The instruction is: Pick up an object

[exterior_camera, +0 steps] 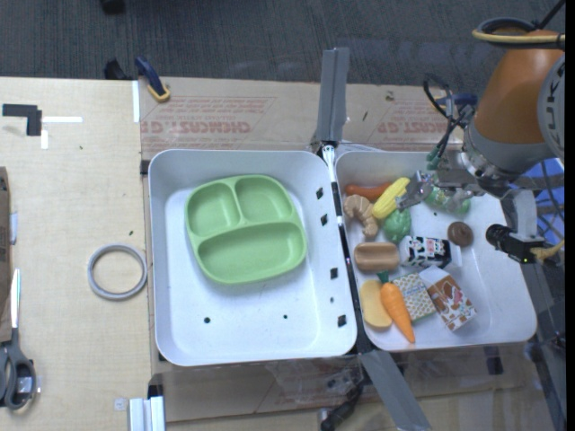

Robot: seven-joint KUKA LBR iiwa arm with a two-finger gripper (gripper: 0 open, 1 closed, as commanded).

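Camera view, pincer (pixel 415 189) blurred over right bin (pixel 503 330), grip unclear, arm (pixel 521 88) cropped

A pale wooden tabletop (pixel 63 205) spreads under even light, a sheet of printed cardboard (pixel 234 119) laid across its far side, and dark grey carpeted floor (pixel 269 16) runs along the top beyond it.

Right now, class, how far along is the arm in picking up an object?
Nothing looks picked yet: the corn, carrot and hot dog all lie in the right bin. In hand: the gripper is low beside the corn. Left: grasping and lifting something. The green plate sits in the left bin.
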